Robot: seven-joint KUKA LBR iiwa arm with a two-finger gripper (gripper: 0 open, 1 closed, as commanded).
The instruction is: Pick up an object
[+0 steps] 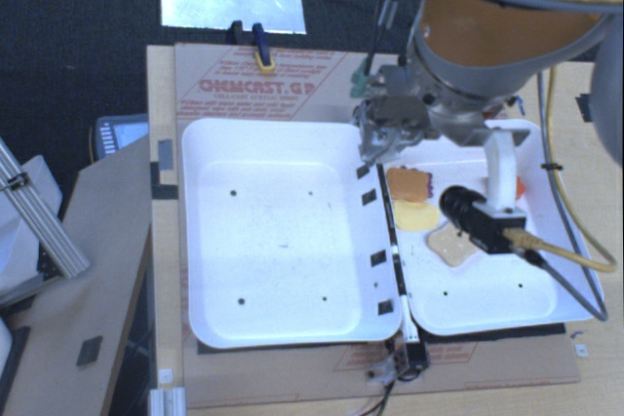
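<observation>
The orange-brown block [409, 183] is lying in the view's right-hand bin [487, 299], near its upper left corner, long axis running roughly across the view. A yellow piece [417, 218] is lying just below it. The pincer [375, 154] is hanging just beside the block's left end; I cannot tell whether it is spread or pressed together.

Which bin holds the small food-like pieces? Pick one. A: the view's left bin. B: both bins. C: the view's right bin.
C: the orange piece, yellow piece and beige slice all lie in the right bin.
</observation>
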